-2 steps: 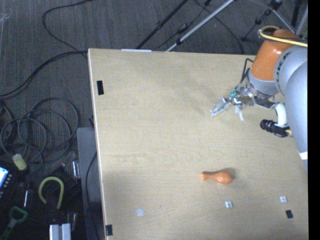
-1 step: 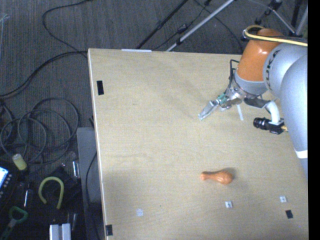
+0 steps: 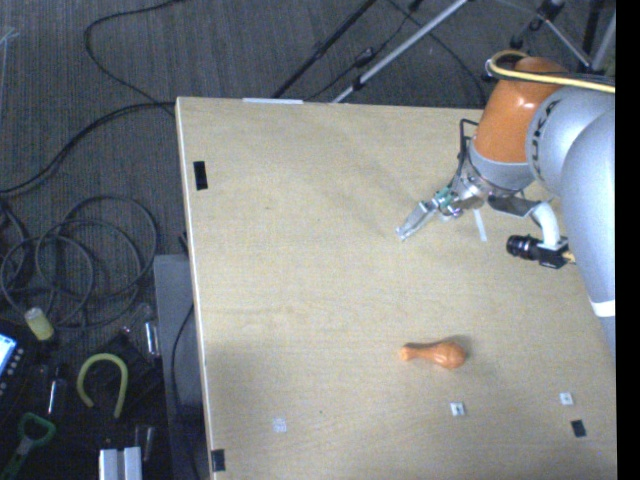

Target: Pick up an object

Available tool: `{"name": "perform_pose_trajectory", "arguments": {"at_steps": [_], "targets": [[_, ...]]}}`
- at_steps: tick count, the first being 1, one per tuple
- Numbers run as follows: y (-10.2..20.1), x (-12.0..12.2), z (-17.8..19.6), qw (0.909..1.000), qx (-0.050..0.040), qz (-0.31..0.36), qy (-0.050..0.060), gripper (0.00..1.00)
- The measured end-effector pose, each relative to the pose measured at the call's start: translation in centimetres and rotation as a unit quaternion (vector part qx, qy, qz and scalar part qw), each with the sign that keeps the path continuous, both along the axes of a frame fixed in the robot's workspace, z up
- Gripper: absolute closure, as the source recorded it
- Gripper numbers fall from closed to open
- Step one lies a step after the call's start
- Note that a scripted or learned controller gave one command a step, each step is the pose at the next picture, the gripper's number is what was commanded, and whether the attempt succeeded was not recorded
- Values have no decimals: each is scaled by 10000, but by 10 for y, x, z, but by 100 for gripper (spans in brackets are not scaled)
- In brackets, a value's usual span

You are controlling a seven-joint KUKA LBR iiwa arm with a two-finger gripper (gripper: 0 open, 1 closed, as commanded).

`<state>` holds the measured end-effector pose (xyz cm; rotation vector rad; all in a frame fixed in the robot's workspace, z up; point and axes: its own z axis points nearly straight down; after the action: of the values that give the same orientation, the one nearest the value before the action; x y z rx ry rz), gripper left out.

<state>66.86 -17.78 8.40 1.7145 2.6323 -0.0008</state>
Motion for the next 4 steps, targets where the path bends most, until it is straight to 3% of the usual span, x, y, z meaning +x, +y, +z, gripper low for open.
{"name": "perform_pose_trajectory", "arguments": {"at_steps": [1, 2, 3, 4], "targets": [[-45, 0, 46, 9999, -2, -153, -11, 0], [-45, 0, 21, 9999, -11, 130, 4, 0], [-44, 1, 1, 9850, -4, 1728, -5, 0], [-43, 2, 11, 9849, 3, 1729, -32, 100]]}}
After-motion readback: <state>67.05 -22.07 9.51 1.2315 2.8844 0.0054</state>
